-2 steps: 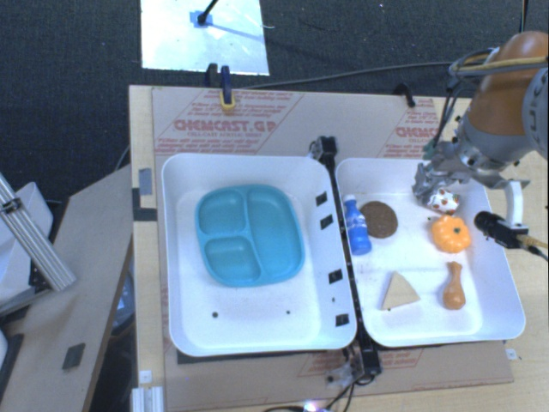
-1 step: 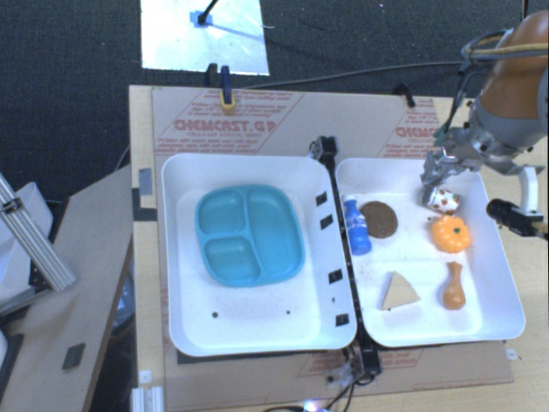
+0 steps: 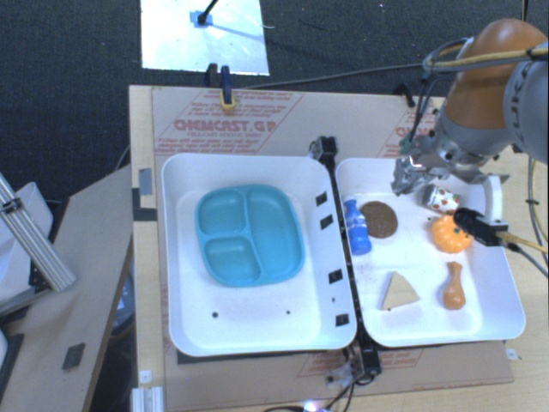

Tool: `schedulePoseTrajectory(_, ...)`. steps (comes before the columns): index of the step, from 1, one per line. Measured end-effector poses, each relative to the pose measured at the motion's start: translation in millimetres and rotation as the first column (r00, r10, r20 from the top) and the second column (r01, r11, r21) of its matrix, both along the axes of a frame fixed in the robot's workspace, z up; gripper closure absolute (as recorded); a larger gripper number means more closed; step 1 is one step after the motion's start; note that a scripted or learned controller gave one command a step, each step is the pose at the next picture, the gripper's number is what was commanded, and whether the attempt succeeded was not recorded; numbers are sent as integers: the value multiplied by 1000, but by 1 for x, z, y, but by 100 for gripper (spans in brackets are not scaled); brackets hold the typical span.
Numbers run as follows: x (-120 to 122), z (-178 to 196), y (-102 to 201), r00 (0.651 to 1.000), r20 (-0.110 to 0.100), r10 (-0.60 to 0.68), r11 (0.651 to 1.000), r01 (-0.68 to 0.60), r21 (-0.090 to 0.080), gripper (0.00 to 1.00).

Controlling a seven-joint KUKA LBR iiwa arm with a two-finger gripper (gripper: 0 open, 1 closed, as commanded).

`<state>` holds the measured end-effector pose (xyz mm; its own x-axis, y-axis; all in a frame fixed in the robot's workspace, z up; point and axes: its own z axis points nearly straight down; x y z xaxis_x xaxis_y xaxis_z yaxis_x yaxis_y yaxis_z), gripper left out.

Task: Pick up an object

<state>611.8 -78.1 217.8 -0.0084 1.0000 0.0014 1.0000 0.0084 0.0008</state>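
Observation:
My gripper hangs over the back of the right bin, low above its floor. Just to its right lies a small white object with red spots. A brown round disc sits in front of the gripper, with a blue bottle lying to its left by the bin's wall. Further right is an orange fruit. A tan wedge and an orange-brown gourd shape lie toward the front. Nothing shows between the fingers.
The left bin holds a blue divided plate. A black clip strip runs along the wall between the bins. The arm's wrist and cables hang over the right bin's back right corner.

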Motion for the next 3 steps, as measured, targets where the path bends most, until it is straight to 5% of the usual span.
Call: schedulePoseTrajectory(3, -17, -3, 166, 1000, 1, 3, 1000, -3, 2, 100)
